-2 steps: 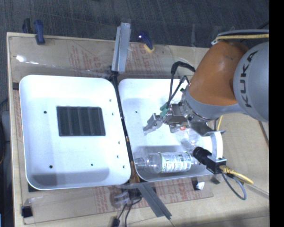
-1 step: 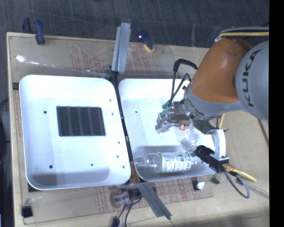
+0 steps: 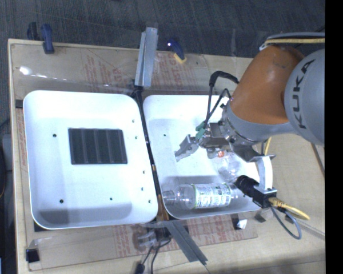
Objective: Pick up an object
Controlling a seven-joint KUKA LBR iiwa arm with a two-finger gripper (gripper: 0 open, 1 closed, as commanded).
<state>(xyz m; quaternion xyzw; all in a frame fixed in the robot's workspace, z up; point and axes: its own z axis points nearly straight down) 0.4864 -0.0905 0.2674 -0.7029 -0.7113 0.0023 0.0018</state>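
A clear plastic bottle (image 3: pixel 203 196) with a white label lies on its side along the near wall of the right bin (image 3: pixel 166 116). A second clear, crumpled plastic item (image 3: pixel 228 165) sits just under the arm's wrist. My gripper (image 3: pixel 186 147) hangs over the middle of the right bin, pointing left, above and to the left of the bottle and apart from it. Nothing shows in its grasp. In the left bin (image 3: pixel 46 104) a dark ribbed rectangular block (image 3: pixel 97 146) lies flat near the centre.
The grey and orange arm (image 3: pixel 268 96) covers the right side of the right bin. A black plug with a yellow cable (image 3: pixel 257 192) hangs over that bin's near right corner. A metal bar (image 3: pixel 146 56) stands behind the wall between the bins.
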